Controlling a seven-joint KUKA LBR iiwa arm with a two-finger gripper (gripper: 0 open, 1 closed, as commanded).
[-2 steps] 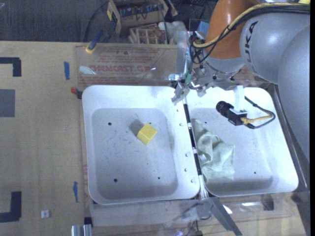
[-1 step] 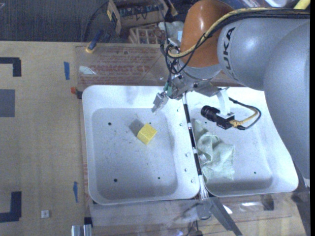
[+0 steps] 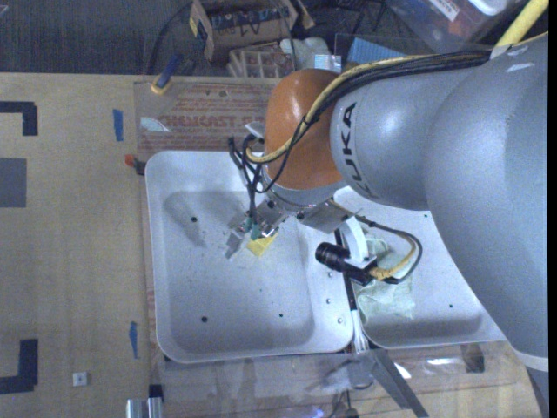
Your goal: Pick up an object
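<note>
My gripper hangs over the middle of the left bin, reaching in under the orange wrist band. A small yellow object sits right at the fingertips, touching or between them; whether it is off the bin floor I cannot tell. One grey finger points down and left beside the yellow piece. A pale green crumpled object lies in the right bin, partly under the arm's cables.
The big grey arm covers most of the right bin and the upper right of the view. A black cylinder with a yellow cable sticks out over the wall between the bins. Cardboard and boxes stand behind the bins.
</note>
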